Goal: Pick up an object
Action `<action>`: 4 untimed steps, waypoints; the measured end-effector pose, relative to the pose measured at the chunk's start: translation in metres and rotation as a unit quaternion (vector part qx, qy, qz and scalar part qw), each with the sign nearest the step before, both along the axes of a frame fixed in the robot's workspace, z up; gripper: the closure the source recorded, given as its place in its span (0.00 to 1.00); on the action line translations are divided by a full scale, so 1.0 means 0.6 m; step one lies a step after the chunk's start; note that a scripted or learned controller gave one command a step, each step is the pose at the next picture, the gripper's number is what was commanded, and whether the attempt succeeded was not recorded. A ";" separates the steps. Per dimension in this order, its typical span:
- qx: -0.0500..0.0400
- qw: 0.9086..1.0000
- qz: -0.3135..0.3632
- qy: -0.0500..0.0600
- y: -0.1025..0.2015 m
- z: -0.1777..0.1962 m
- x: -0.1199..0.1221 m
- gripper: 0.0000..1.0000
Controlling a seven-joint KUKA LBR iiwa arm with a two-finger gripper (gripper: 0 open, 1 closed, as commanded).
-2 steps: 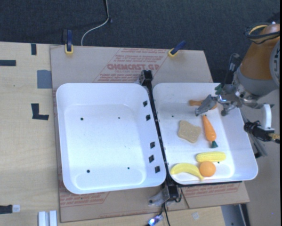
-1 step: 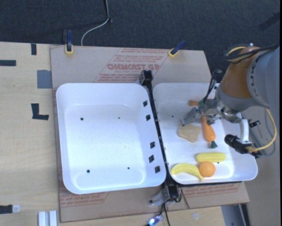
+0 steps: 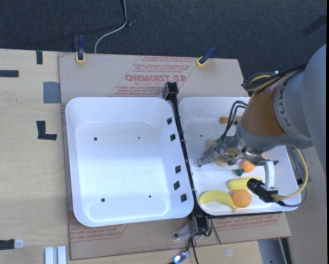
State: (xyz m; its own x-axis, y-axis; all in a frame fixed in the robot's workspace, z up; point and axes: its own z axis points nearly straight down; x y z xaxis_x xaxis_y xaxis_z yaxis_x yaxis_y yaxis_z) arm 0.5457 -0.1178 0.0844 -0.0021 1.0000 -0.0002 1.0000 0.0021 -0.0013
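1. the arm (image 3: pixel 274 111) reaches in from the right and is lowered over the right bin (image 3: pixel 205 110); its wrist covers the middle of that bin
2. the hand (image 3: pixel 222 150) sits low in the right bin, near a small grey-brown clutter that lies towards the divider (image 3: pixel 178 142)
3. hand state: cannot tell. the wrist and cables hide it, so how far it is open cannot be read, and nothing is plainly seen in its hold
4. candidate items all lie in the right bin: a banana (image 3: pixel 216 199) at the near edge, an orange ball (image 3: pixel 241 199) touching the banana's right end, a yellow piece (image 3: pixel 239 184) just above the ball, and a small orange piece (image 3: pixel 247 166) just beside the wrist
5. the grey-brown clutter under the hand is too blurred to name; whether the hand touches it cannot be told
6. the left bin (image 3: pixel 123 158) holds nothing that counts towards the task
7. judgement on progress: the approach looks done and the hand is down at picking height, but no item is seen lifted clear of the bin floor
8. outstanding, as judged: a confirmed hold on one item, then a lift clear of the right bin; the pick is not yet shown as achieved
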 end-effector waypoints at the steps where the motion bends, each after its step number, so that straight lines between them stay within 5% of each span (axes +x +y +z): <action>1: 0.000 1.000 -0.001 -0.001 -0.003 0.018 0.003 1.00; 2: 0.000 1.000 0.000 0.000 -0.002 0.033 0.002 1.00; 3: 0.001 1.000 0.003 -0.006 0.092 0.245 -0.008 1.00; 4: 0.001 1.000 0.002 -0.010 0.180 0.603 -0.055 1.00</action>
State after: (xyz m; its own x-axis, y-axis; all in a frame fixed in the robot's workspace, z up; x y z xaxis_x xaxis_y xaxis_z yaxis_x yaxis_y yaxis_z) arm 0.5129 -0.0098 0.4463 -0.0068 1.0000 0.0019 0.9998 0.0068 0.0182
